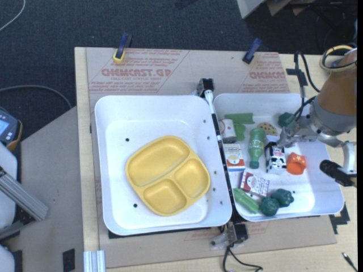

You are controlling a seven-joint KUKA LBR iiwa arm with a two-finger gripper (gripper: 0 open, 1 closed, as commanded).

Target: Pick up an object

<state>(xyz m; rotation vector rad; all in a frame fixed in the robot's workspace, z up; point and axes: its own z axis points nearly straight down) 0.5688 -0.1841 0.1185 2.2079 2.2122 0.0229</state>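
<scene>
The right bin holds several small items. Among them are a green bottle, a white carton with red print, a black-and-white cow figure, an orange piece, a red-and-white packet, a green broccoli and a green pod. My gripper hangs low over the middle of this bin, just above the cow figure and right of the bottle. I see nothing clearly held between its tips.
In the left bin lies a yellow divided plate. More green pieces and a small can sit at the right bin's far side. Black clips join the bins. A black cable runs along the arm.
</scene>
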